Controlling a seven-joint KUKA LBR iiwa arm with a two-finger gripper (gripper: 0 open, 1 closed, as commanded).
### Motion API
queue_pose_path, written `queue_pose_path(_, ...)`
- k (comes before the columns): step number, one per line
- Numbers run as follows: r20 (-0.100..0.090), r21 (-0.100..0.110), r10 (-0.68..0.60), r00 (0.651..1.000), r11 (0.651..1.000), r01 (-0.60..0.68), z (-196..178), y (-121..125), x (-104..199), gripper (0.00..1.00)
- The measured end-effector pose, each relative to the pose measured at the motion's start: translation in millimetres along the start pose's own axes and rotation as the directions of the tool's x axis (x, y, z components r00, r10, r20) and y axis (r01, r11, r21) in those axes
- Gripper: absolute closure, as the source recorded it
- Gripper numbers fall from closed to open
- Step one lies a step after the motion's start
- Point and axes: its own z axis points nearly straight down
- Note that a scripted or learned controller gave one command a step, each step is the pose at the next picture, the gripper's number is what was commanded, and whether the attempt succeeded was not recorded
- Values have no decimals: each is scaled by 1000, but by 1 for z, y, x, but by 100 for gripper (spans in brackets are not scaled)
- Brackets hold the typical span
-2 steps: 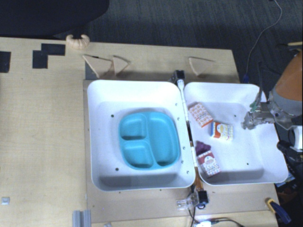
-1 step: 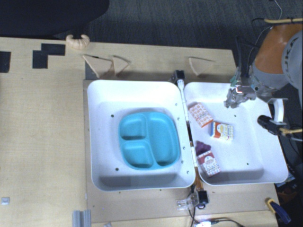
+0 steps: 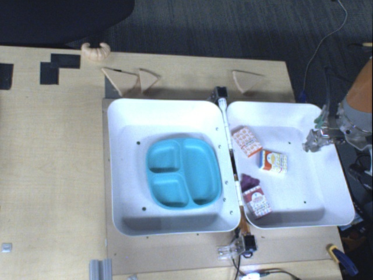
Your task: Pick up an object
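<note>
Pale wood bench (image 3: 52,174) fills most of the camera view, with dark cut-out notches at its upper left and a small tan knot of material (image 3: 95,51) near its far edge. Beyond the bench lies dark grey carpet (image 3: 233,16), crossed by a thin cable at upper right.

Two shallow white bins sit side by side, touching along a central seam. The left bin (image 3: 125,156) holds a blue divided tray (image 3: 184,171) with three compartments, lying flat near the middle.

The right bin (image 3: 326,197) holds small packets: a red-and-white checked box (image 3: 246,141) near the seam, an orange-and-white carton (image 3: 273,161) just right of it, a dark purple item (image 3: 250,181) lower down, and a red packet (image 3: 257,202) just below that, close to the seam.

The gripper (image 3: 315,140) hangs over the right bin's right side, well apart from every packet. Nothing is between its fingers; whether they are spread or closed cannot be told.

Wires and a connector (image 3: 245,247) lie at the near edge below the seam.
</note>
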Motion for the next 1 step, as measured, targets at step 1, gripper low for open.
queue_pose_path(1, -3, -4, -4, 1000, 1000, 4, -39, 56, 68, 100)
